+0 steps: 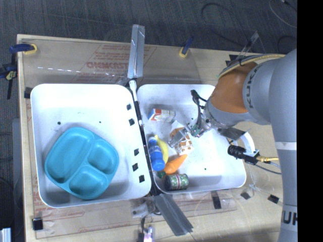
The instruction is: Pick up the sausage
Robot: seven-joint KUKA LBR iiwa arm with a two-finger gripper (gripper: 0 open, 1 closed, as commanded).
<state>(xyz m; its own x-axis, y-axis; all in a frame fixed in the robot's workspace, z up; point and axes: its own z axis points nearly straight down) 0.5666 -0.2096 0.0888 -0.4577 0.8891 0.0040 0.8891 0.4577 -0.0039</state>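
Sausage: pale brownish, partly wrapped piece mid right bin, just beside the gripper; finger state cannot be told. Bare floor right of it; banana, carrot and can crowd the left wall.

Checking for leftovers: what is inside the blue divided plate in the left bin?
The blue divided plate shows bare compartments with nothing lying in them. Whatever sits beneath it on the left bin floor is covered.

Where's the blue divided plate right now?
The blue divided plate lies in the left white bin, toward its near-left corner, apart from the clutter in the right bin.
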